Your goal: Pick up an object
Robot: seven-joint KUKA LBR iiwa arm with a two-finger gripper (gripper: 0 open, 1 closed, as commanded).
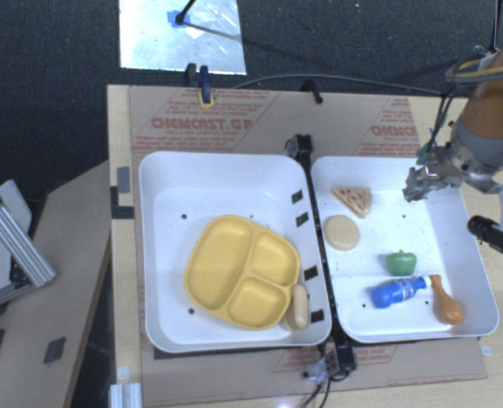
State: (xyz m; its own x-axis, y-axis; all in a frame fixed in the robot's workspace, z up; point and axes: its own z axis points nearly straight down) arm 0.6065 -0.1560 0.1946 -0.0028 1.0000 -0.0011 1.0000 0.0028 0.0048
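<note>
The right bin [481, 262] holds a waffle-patterned wedge [353, 200], a round beige cookie [342, 232], a green pepper [400, 263], a blue bottle [398, 291] lying on its side, and an orange drumstick [445, 303]. My gripper [418, 182] hangs over the back right part of that bin, right of the wedge and apart from every object. Nothing shows between its fingers.
The left bin [171, 194] holds a yellow divided tray [240, 272] and a small beige bread roll [298, 306] by the tray's right edge. Black clips line the divider [319, 253] between the bins. The arm's orange band [494, 100] rises at the right.
</note>
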